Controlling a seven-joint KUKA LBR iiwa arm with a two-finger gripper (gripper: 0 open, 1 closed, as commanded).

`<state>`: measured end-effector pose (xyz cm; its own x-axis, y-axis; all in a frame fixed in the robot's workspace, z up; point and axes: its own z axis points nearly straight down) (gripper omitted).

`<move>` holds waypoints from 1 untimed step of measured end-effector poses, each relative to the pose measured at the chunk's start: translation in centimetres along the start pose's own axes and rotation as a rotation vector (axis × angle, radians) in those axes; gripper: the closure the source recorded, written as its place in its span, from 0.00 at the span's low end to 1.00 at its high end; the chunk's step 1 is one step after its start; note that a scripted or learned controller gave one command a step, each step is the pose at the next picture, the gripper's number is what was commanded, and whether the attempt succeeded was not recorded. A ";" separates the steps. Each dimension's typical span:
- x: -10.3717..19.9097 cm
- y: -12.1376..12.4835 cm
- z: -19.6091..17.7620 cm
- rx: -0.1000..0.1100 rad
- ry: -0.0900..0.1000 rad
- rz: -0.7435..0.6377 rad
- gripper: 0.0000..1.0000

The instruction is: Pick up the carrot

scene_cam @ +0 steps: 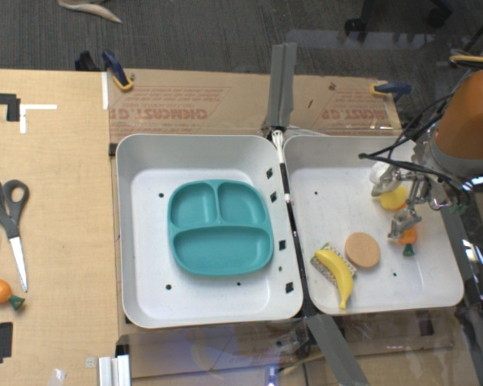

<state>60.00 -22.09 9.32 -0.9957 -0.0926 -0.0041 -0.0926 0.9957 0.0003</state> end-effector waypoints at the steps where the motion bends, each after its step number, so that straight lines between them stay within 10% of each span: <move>1: -0.3 0.1 -1.1 0.002 -0.007 -0.003 1.00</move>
